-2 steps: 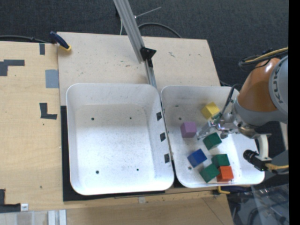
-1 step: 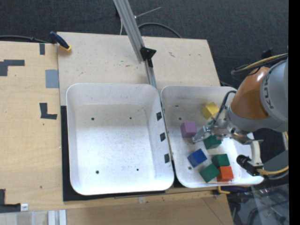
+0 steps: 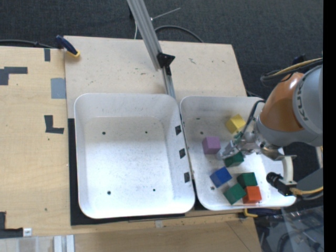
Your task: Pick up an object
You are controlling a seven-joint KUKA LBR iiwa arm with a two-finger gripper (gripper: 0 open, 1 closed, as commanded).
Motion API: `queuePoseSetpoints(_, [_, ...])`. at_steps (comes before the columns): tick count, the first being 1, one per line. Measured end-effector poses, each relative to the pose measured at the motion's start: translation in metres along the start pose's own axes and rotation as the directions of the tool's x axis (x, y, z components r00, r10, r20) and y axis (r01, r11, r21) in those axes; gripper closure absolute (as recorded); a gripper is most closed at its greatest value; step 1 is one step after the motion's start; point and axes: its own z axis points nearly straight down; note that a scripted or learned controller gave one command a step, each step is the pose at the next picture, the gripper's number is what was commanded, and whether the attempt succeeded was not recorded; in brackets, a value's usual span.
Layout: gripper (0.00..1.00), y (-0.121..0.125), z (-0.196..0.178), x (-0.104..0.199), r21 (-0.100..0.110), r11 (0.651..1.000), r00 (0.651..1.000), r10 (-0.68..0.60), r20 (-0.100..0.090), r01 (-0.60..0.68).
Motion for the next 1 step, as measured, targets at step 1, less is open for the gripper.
queuePoseSetpoints(1, [1.0, 0.0072, -0.0487, -0.0072, -0.003, 1.0, 1.0, 0.001, 0.0, -0.001])
